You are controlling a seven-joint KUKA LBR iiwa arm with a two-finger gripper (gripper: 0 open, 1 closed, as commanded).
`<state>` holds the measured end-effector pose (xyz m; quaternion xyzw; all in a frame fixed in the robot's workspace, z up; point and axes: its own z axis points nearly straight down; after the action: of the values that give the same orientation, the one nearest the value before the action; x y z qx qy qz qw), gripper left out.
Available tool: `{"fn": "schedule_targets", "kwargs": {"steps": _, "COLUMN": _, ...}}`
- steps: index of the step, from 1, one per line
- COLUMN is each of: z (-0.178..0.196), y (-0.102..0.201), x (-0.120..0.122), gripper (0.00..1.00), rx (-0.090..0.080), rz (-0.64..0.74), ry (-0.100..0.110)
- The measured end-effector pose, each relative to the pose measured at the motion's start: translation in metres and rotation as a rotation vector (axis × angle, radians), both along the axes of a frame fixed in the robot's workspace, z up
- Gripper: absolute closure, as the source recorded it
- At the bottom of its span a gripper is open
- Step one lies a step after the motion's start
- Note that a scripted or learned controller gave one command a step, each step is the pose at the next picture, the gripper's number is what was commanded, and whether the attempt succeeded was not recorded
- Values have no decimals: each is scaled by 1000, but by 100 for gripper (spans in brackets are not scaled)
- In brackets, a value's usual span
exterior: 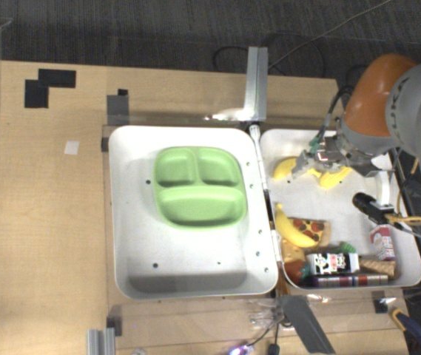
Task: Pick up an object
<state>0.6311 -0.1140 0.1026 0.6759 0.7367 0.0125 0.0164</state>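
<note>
The right bin (269, 148) holds a jumble of small items. My gripper (320, 157) hangs low over its far part, right above a yellow banana-like toy (285, 169) whose other end (336, 177) shows on the gripper's right. The gripper's body hides the toy's middle, and nothing is seen lifted off the bin floor. A second banana (291, 229) lies by the bin's left wall, beside a pizza-slice toy (314, 231).
The left bin (129, 257) bears a green divided plate (197, 186). Along the right bin's near wall lie a black-and-white carton (333, 262), a dark marker (343, 279), a brown stick (379, 267) and a small red-and-white container (382, 241). A metal post (257, 83) stands behind the bins.
</note>
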Motion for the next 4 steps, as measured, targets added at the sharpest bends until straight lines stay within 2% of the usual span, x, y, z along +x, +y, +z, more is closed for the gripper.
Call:
{"fn": "schedule_targets", "kwargs": {"steps": 1, "z": -8, "y": 1, "x": 36, "gripper": 0, "rx": 7, "rz": -42, "ry": 60}}
{"fn": "schedule_targets", "kwargs": {"steps": 2, "z": 0, "y": 5, "x": 35, "gripper": 100, "rx": 9, "rz": -35, "ry": 65}}
{"fn": "schedule_targets", "kwargs": {"steps": 3, "z": 85, "y": 76, "x": 39, "gripper": 100, "rx": 7, "rz": -91, "ry": 33}}
{"fn": "schedule_targets", "kwargs": {"steps": 4, "z": 14, "y": 26, "x": 37, "gripper": 100, "rx": 5, "rz": -66, "ry": 42}}
